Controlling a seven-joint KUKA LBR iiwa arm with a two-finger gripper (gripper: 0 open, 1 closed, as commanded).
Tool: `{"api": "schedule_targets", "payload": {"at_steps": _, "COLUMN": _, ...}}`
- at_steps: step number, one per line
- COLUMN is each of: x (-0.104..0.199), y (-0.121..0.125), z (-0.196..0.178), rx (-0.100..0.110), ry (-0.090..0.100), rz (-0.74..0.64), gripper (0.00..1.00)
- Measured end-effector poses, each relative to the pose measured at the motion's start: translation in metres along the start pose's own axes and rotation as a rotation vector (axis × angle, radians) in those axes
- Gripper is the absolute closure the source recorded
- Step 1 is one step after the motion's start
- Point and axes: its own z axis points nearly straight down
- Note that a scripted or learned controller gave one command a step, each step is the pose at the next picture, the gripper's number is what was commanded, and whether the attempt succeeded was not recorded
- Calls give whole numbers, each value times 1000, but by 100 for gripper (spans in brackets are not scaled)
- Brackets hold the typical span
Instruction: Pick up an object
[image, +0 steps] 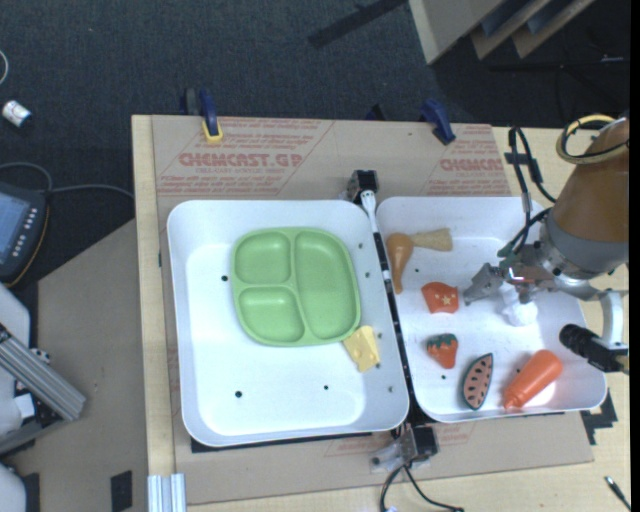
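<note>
Orange carrot (531, 379) lies at the near edge of the right bin (470, 410), slanting up to the right, just below the gripper (507, 285). Beside it are one watermelon slice (477, 381) and one strawberry (442, 349). Farther back are one red toy (439, 297) and one cone (400, 258). I cannot tell if the gripper is open or closed. One green plate (296, 286) and one yellow piece (363, 348) sit in the left bin (195, 330).
</note>
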Motion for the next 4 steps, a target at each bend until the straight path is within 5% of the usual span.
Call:
{"api": "schedule_targets", "payload": {"at_steps": 1, "x": 1, "y": 2, "z": 48, "rx": -8, "ry": 3, "rz": -1, "gripper": 0}}
{"api": "schedule_targets", "payload": {"at_steps": 2, "x": -1, "y": 3, "z": 36, "rx": -15, "ry": -3, "rz": 0, "gripper": 100}}
{"api": "schedule_targets", "payload": {"at_steps": 4, "x": -7, "y": 7, "z": -75, "rx": -16, "ry": -5, "rz": -2, "gripper": 100}}
